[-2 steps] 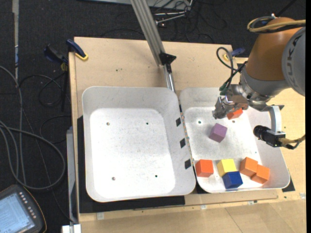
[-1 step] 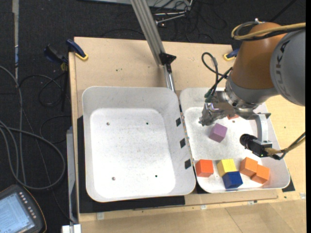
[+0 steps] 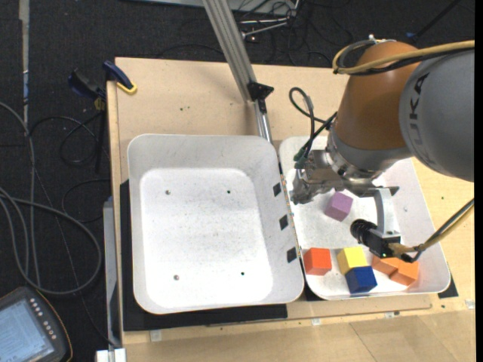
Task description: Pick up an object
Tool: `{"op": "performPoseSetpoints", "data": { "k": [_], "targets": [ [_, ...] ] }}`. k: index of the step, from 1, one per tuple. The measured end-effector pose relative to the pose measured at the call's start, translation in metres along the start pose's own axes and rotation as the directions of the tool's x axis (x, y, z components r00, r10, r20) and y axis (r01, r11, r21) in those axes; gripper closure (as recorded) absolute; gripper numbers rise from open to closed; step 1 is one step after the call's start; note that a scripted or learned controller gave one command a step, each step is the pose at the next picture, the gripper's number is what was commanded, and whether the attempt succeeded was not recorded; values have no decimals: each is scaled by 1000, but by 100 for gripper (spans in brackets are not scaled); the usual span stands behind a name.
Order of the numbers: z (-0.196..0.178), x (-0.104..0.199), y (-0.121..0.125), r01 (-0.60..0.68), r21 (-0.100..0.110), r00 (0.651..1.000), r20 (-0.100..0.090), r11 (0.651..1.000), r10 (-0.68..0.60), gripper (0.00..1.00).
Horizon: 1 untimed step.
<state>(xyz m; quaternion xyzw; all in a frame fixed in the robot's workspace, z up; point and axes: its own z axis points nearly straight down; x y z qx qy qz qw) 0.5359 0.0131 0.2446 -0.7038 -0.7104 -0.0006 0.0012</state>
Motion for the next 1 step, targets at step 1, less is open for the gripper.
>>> {"op": "performPoseSetpoints", "data": {
  "k": [1],
  "targets": [
    [1, 48, -31, -1, 2, 1000, 1, 1000, 1, 100]
  ]
}}
